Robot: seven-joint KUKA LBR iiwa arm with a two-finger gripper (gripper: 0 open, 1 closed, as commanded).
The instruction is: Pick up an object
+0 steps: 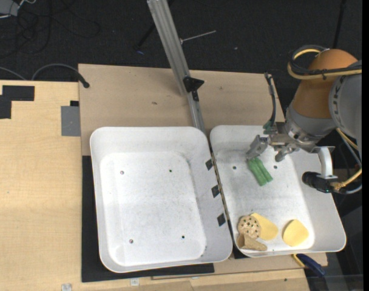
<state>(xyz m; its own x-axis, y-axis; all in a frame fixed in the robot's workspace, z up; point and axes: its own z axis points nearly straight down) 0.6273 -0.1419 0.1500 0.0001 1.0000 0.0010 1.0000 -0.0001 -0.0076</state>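
A green rectangular block lies slanted in the upper middle of the right bin. My gripper hangs just behind and above it, open, its two grey fingers spread apart with nothing between them. The block's far end sits close to the left fingertip. At the bin's near end lie a brown perforated disc, a yellow piece beside it, a second yellow piece and a tan scrap.
The left bin adjoins the right bin along a divider with black clips. A slanted metal rail rises behind the bins. The arm's orange band fills the upper right.
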